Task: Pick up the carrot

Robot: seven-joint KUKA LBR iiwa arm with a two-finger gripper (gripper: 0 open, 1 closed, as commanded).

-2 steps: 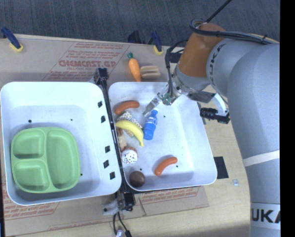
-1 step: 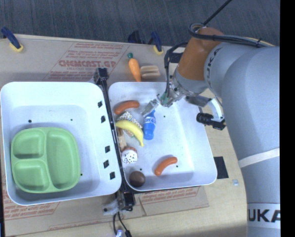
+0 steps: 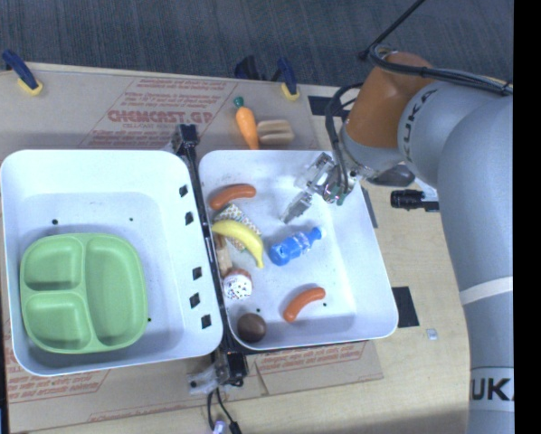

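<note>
Grey, orange-banded arm (image 3: 451, 161) reaches in from three o'clock, so its two-finger gripper (image 3: 299, 208) hangs low over the right white bin (image 3: 361, 278), fingers narrowly parted and holding nothing. At eleven o'clock from it, outside the bin's far rim, lies the small orange carrot (image 3: 246, 127), beside a tan bun-shaped toy (image 3: 275, 133).

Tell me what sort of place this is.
Most likely a robot manipulation lab bench: a grey arm reaches over two white bins clamped onto cardboard, one holding toy food such as a banana, with the carrot lying outside.
</note>
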